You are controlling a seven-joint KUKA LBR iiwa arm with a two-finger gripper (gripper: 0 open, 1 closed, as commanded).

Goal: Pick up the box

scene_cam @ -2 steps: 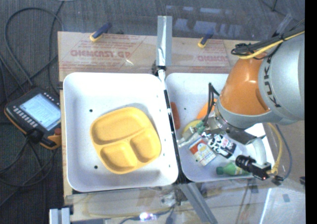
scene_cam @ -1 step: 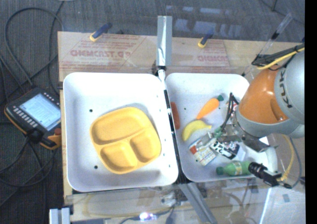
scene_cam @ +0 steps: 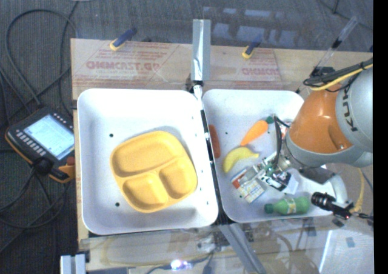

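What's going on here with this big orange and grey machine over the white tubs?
A robot arm reaches in from the right over the right bin. Its gripper sits low, right by a small box, which lies among a toy banana, a carrot and a green bottle. Whether it has hold of the box can't be made out from here. The left bin holds a yellow divided tray.

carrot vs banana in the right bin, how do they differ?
The carrot is orange with a green tip; the banana is plain yellow. The carrot is straight, the banana curved. The carrot lies farther from the box; the banana sits right above it. Both are in the right bin, lying flat.
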